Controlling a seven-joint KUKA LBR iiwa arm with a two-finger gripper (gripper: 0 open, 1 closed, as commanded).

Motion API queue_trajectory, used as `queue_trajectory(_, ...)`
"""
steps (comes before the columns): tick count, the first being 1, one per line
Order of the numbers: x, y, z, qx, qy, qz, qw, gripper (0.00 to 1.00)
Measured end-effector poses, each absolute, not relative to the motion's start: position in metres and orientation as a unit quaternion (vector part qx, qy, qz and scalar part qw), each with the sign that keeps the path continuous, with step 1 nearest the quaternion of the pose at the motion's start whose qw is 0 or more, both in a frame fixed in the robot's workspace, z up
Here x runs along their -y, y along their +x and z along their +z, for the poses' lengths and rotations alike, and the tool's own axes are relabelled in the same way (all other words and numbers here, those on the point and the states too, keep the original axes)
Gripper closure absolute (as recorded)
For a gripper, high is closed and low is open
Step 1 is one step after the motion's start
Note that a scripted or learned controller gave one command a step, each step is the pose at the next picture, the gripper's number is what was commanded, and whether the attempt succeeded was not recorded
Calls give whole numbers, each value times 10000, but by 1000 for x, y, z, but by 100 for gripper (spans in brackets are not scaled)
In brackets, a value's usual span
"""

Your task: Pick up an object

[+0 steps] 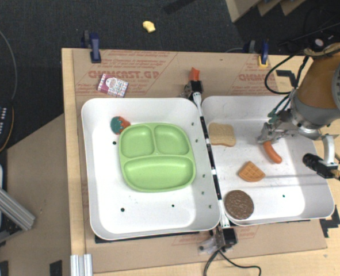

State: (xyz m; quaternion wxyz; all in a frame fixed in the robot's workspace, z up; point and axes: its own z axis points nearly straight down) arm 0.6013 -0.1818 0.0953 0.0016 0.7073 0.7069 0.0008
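Observation:
The right bin (308, 203) holds an orange-red sausage (272, 152), a waffle piece (251, 172), a slice of bread (221, 134) and a round brown patty (239, 204). My gripper (269, 133) hangs low at the back of this bin, right over the sausage's far end and just right of the bread. I see nothing clearly held in it. The grey arm with its orange band comes in from the right edge.
The left bin (100, 194) carries a green divided plate (156, 156), and a small red and green item (120, 124) lies at its back left. A small printed packet (112, 85) lies on the cardboard behind the bins. A black part (322, 165) sticks into the right bin's right side.

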Motion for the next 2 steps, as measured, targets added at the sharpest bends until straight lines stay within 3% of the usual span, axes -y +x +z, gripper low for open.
queue_trajectory(1,106,575,85,-7091,7051,5,-15,100)
queue_trajectory(2,53,611,192,-7098,7043,54,49,100)
